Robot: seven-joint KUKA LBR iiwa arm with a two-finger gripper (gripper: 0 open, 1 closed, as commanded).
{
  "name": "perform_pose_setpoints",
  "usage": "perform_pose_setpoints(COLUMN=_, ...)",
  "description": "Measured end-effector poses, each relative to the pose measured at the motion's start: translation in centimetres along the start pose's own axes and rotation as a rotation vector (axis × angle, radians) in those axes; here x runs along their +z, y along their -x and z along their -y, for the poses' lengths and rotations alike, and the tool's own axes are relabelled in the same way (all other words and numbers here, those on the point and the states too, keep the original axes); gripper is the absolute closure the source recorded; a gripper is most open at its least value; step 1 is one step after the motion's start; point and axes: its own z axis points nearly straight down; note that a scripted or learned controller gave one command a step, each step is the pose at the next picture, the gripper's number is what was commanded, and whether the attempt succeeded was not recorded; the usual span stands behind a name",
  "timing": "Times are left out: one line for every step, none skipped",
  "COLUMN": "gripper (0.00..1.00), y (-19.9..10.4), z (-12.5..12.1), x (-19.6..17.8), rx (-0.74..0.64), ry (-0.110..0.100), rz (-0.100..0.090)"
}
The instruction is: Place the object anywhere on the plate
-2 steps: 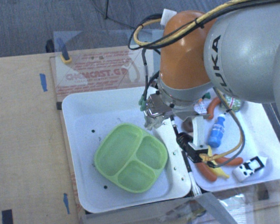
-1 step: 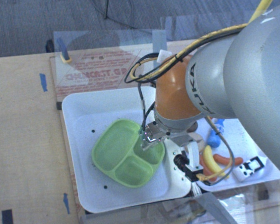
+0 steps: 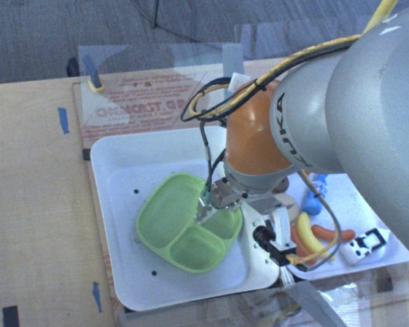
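Claw (image 3: 208,204) hangs low over the right side of the green plate (image 3: 168,222), which has three compartments and lies in the left white bin (image 3: 114,206); the wrist hides most of it, so I cannot tell its state, and I also cannot tell whether any object is inside it. No object is visible lying on the plate. The loose things that could be the task's object lie in the right bin (image 3: 391,251): a yellow banana (image 3: 306,237), an orange-red piece (image 3: 327,234), a blue thing (image 3: 312,202) and a small black and white toy (image 3: 363,244). My judgement is that the main risk is a release with nothing inside. A second risk is the big arm (image 3: 376,125) pushing the plate, because it sits tilted and close to the wall between the bins. The bins stand on a light wooden desk (image 3: 37,237) with blue tape marks (image 3: 63,120) and a printed cardboard sheet (image 3: 147,107). Beyond it is grey carpet floor (image 3: 43,31) with a black cable (image 3: 150,8).
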Motion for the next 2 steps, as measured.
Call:
perform_pose_setpoints(gripper=0.0, y=-4.81, z=-3.94, x=-11.68, rx=0.03, ry=0.002, rz=0.004)
perform_pose_setpoints(gripper=1.0, y=-4.83, z=-4.03, x=-12.57, rx=0.028, ry=0.002, rz=0.005)
